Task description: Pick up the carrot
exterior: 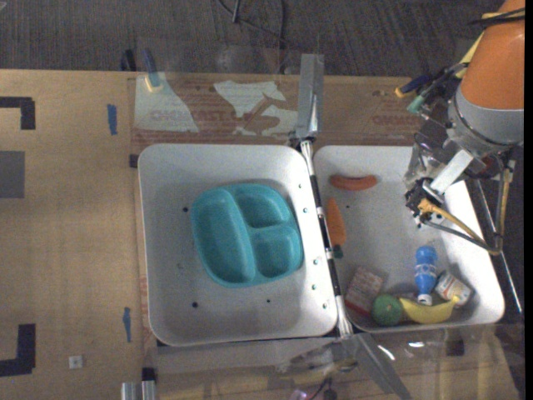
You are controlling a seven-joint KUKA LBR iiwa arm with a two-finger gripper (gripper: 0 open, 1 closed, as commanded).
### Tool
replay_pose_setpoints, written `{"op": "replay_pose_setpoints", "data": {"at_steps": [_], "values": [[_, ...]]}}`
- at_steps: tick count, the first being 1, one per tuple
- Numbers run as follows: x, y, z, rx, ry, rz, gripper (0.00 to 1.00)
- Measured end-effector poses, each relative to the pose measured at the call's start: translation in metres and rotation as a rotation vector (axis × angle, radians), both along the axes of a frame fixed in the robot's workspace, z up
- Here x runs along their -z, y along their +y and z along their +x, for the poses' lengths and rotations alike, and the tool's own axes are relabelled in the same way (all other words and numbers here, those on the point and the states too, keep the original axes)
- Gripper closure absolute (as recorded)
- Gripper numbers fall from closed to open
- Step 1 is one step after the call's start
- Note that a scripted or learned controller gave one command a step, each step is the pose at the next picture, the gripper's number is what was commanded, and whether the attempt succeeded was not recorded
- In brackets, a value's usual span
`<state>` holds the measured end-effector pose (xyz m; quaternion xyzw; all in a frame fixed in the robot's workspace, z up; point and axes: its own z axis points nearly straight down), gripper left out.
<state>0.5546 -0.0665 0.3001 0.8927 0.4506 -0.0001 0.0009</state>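
Gripper [423,204] over right bin [491,282], right side; opening unclear, can't tell, nothing seen in it. Carrot [335,222] lies well apart at bin's left wall, below sausage [353,182]. Teal tray [246,232] in left bin [162,223].

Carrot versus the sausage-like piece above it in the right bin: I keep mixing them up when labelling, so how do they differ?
The carrot lies lengthwise along the bin's left wall, beside the divider; the sausage lies crosswise near the bin's far wall. The carrot is slimmer and tapers at its near end with a greenish tip; the sausage is plumper, with rounded ends. The carrot looks orange, the sausage redder. Both lie flat in the right bin, apart from each other.
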Motion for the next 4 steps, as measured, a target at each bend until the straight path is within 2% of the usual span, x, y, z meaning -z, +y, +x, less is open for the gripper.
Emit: {"op": "replay_pose_setpoints", "data": {"at_steps": [1,2,3,4], "values": [[0.105,-0.079,-0.069,-0.083,0.003,0.002,1.0],[0.095,-0.079,-0.068,-0.081,0.002,0.002,1.0],[0.079,-0.047,-0.075,0.157,0.001,0.001,1.0],[0.107,0.007,-0.076,0.442,0.005,0.003,1.0]]}}
